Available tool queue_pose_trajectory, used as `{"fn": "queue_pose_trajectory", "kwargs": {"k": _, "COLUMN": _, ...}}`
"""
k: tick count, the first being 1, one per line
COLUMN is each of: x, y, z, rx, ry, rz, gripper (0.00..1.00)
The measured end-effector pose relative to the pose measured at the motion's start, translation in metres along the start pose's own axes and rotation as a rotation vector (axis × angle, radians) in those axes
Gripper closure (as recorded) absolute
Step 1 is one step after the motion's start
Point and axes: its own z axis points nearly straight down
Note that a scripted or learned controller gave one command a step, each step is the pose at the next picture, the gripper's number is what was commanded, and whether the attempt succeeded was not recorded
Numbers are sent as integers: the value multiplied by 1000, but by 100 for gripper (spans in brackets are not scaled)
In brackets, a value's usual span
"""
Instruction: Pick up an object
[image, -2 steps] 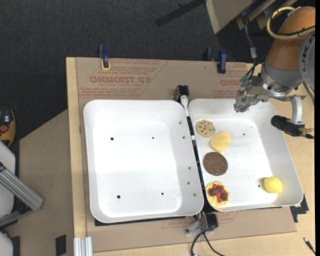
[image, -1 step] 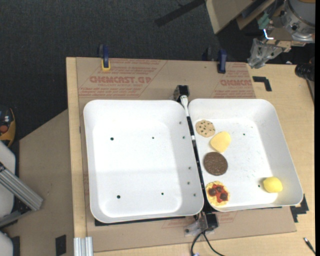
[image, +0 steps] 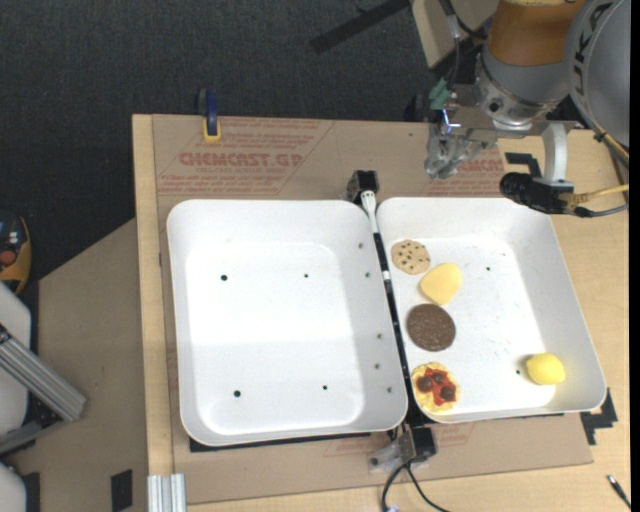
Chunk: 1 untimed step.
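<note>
My tool (image: 446, 160) hangs above the far rim of the right-hand shallow white bin (image: 560, 290), over the brown cardboard sheet (image: 250, 150) that covers the counter, clear of everything in that bin. Its metal fingers point downward; I cannot tell from this angle whether they are parted or closed, and nothing is seen between them.

All candidate items lie in the right-hand bin, taken here as the landmark. Along its left wall, from far to near: a round tan biscuit with dark chips (image: 409, 256), flat; just beside it towards the bin's middle, a pale yellow rounded wedge (image: 441, 283), smooth, its edge touching or nearly touching the biscuit; next, a dark brown flat disc (image: 431, 327) with a matt, grainy face, directly nearer than the wedge; then, in the bin's near left corner, a small yellow round tart topped with red and dark pieces (image: 436, 388). Well apart from these, near the bin's near right corner, sits a bright yellow lemon-like lump (image: 545, 369), glossy and rounded.

To the left of the landmark, touching it along a black hinge strip (image: 378, 262), is the left-hand shallow white bin (image: 190, 300). A blue and yellow clamp (image: 209, 113) grips the cardboard's far edge, well left of the landmark.
</note>
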Motion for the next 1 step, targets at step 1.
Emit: {"fn": "queue_pose_trajectory", "kwargs": {"k": 1, "x": 64, "y": 1, "z": 30, "rx": -2, "ry": -1, "rz": 0, "gripper": 100}}
